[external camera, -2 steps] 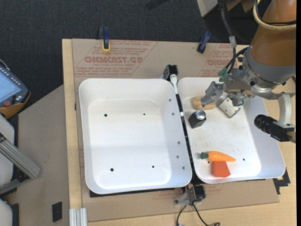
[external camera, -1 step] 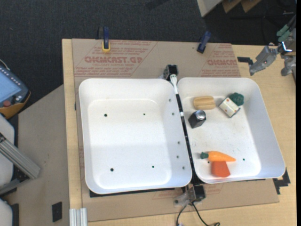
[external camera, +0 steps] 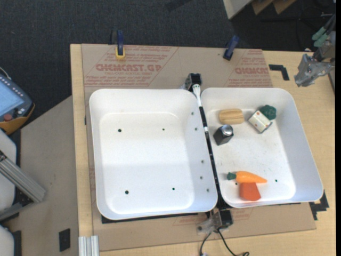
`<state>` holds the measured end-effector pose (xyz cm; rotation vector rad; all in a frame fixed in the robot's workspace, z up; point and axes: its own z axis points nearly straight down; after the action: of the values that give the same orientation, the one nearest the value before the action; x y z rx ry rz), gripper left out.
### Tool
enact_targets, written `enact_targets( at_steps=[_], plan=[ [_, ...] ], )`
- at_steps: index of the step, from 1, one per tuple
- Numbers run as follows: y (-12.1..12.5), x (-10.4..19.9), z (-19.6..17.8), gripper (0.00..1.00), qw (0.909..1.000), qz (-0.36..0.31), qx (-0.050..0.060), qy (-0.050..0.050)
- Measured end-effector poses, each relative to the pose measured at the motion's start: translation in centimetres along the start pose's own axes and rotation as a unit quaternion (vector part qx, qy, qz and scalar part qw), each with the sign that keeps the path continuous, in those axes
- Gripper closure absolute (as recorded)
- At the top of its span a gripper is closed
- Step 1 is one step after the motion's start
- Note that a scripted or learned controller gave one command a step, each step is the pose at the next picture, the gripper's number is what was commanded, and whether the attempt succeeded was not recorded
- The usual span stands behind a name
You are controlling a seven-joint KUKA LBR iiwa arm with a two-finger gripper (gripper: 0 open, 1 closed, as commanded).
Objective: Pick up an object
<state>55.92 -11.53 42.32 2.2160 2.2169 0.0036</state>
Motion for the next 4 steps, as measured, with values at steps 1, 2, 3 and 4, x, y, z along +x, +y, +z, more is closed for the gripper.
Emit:
enact_targets(
  at_steps=[1,2,3,4],
  plan=[
    [1.6,7.4,-0.2,1.00,1.0000,-0.004,0.001,0.002],
    [2.1,13.0,-5.1,1.00,1.0000,-0.003,-0.001,0.002],
    [5.5,20.4,-8.1,1.00,1.0000,-0.004,0.000,0.003],
    [8.1,25.5,-10.0,1.00,1.0000,-0.003,0.001,0.003]
  ],
)
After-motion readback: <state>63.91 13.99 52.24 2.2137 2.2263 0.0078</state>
